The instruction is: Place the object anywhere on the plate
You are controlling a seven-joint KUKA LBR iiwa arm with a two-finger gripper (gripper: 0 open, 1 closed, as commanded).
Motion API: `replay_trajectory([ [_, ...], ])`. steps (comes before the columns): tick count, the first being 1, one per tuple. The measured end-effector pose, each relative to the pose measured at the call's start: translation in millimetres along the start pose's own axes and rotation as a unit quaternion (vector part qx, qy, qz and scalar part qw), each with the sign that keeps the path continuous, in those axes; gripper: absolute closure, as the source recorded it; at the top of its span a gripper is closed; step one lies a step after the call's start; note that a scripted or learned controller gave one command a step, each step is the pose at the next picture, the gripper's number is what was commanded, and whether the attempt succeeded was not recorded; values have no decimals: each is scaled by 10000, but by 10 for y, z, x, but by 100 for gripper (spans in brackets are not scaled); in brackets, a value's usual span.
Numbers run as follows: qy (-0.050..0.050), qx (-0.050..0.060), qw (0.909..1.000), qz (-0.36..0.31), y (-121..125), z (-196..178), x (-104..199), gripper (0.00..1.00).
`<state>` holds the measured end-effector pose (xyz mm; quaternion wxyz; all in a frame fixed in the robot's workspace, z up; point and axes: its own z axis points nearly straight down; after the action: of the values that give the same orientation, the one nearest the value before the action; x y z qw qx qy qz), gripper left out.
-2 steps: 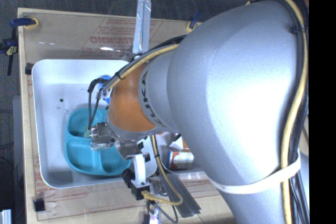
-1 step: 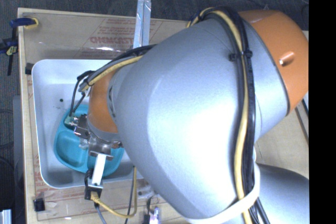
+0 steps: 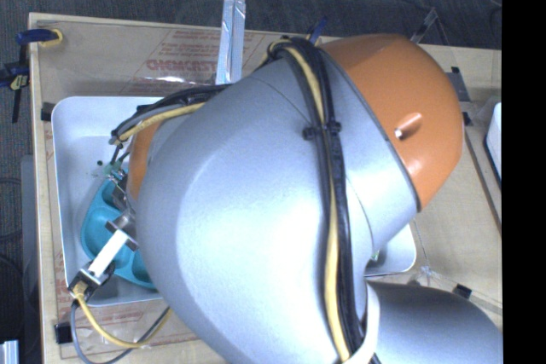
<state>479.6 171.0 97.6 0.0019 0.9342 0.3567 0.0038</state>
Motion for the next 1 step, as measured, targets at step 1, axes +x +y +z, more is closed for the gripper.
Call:
replay_trajectory([
  [1, 54, 145, 9984, 538, 341, -46, -333, 100],
])
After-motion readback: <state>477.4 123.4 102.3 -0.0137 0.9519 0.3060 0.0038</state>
